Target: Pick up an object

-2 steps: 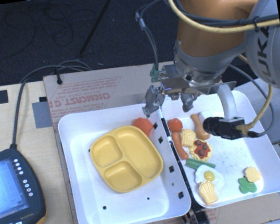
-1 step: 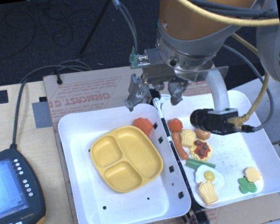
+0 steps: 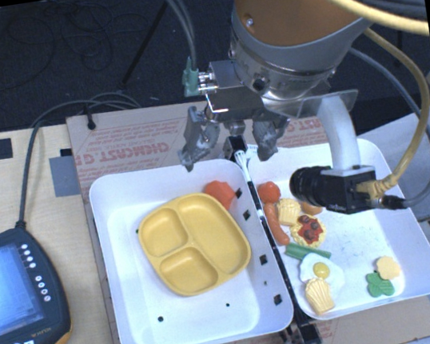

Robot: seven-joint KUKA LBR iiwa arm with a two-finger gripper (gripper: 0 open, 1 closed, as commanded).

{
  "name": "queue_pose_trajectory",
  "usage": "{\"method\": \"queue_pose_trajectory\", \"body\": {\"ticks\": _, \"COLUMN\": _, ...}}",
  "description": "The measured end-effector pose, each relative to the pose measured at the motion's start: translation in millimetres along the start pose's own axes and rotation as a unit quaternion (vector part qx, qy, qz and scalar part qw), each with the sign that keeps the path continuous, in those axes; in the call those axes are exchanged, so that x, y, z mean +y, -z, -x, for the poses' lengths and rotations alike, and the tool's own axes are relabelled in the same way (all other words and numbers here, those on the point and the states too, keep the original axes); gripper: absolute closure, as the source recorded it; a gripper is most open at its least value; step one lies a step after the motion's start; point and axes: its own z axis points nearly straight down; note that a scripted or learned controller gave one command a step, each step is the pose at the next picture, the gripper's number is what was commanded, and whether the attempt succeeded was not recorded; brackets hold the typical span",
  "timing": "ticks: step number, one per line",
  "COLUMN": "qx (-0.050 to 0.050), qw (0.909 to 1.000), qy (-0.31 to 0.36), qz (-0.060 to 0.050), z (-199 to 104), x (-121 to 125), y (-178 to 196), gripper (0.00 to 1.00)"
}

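- We've got the gripper [image 3: 226,142] hanging over the far end of the divider between the two bins, fingers spread apart with nothing between them.
- Left bin [image 3: 141,316] holds a yellow divided plate [image 3: 194,243] with an orange-red piece [image 3: 220,192] touching its far corner.
- Right bin [image 3: 410,282] has toy food (fried egg [image 3: 321,272], cupcake [image 3: 319,296], green piece [image 3: 380,285]).
- A tablet [image 3: 12,296] sits left of the bench.

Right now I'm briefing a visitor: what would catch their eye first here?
The yellow divided plate in the left bin, then the big grey and orange arm with its hand open above the wall between the bins. Small toy foods crowd the right bin.
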Motion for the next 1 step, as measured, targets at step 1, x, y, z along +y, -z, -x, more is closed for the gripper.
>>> {"method": "queue_pose_trajectory", "body": {"ticks": 1, "qx": -0.003, "qw": 1.0000, "qy": 0.003, "qz": -0.005, "z": -0.8, "x": 1.0, "y": 4.7, "gripper": 1.00}}
